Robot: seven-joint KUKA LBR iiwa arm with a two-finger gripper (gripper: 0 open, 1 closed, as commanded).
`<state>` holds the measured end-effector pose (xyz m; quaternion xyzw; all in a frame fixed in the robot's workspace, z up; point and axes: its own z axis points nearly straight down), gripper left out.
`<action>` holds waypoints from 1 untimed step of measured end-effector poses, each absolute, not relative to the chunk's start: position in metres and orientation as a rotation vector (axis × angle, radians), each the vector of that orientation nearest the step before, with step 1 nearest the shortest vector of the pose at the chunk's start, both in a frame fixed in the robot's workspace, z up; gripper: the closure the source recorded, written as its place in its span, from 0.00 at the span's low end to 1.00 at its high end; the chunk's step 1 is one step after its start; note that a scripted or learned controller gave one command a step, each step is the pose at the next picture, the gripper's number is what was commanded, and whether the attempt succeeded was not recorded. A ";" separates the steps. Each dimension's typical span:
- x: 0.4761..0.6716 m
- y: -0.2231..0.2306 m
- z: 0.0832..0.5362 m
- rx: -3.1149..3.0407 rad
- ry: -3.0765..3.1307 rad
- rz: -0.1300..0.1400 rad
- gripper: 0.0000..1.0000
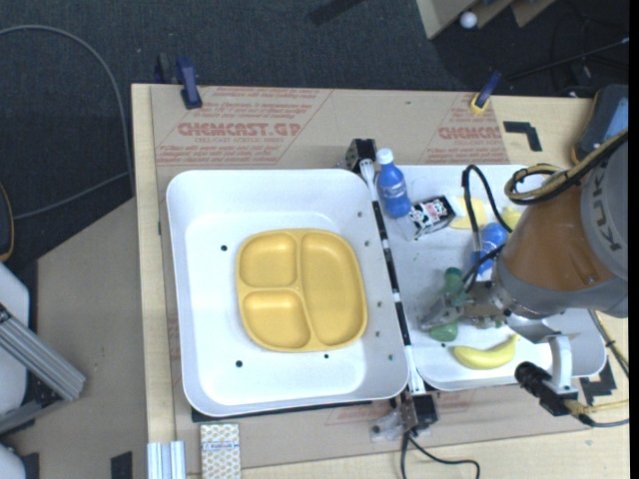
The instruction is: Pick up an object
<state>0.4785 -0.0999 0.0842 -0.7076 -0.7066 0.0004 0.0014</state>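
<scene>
Reach step, nothing lifted yet. Gripper (444, 312) low in right bin (589, 352), just above banana (484, 353), green object (454, 282) beside it. Jaws: state cannot tell. Next: centre over one item, close, lift clear of banana's neighbours.
</scene>
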 end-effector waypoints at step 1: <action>0.527 -0.107 0.085 -2.222 -2.223 -0.001 0.00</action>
